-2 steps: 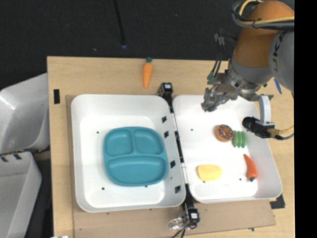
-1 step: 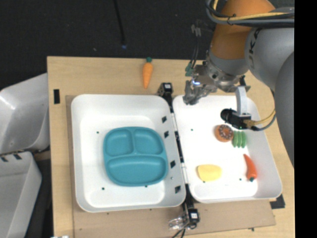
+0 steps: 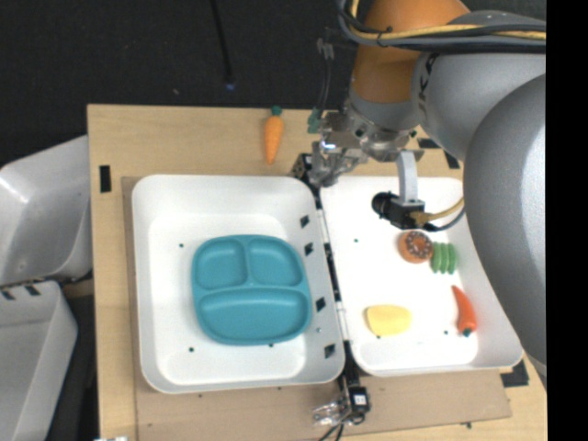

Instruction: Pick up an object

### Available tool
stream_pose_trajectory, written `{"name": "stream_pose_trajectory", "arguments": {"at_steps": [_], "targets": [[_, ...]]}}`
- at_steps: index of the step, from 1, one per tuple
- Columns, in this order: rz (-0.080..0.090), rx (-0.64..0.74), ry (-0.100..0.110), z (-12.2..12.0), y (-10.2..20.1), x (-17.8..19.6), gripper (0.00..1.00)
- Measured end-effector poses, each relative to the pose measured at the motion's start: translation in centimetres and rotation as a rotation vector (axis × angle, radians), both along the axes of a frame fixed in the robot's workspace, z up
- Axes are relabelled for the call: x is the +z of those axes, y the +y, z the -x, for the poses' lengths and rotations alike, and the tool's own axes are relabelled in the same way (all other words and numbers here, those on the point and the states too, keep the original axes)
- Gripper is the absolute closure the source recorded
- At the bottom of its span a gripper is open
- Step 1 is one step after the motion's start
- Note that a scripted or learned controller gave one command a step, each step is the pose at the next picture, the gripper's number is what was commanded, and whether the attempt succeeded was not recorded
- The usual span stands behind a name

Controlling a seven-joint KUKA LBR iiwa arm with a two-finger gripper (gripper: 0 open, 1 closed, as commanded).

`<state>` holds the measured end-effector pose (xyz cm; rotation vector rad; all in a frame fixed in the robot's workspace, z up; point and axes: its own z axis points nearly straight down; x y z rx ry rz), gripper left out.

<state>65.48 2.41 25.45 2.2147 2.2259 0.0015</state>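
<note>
Nothing is lifted yet: the jaws (image 3: pixel 323 165) hover over the bins' shared top corner, their opening unreadable; toys lie below-right of them, the donut (image 3: pixel 415 245) nearest, the lemon (image 3: pixel 388 319) farther

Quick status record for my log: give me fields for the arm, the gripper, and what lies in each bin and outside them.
arm: grey arm with orange band, reaching in over the top edge of the bins
gripper: two-finger gripper, near the top of the divider between bins; nothing seen between its fingers
left bin: teal divided plastic plate
right bin: yellow oval piece, red-orange toy pepper, round brown piece, green ridged piece
outside bins: orange toy carrot on the wooden bench
</note>
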Motion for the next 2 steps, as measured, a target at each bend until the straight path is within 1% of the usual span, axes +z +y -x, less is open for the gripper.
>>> {"name": "stream_pose_trajectory", "arguments": {"at_steps": [1,2], "targets": [[-0.001,0.002,0.000,-0.83,5.85,-1.70,1.00],[0.000,-0.002,-0.001,-0.83,5.51,-1.58,0.00]]}}
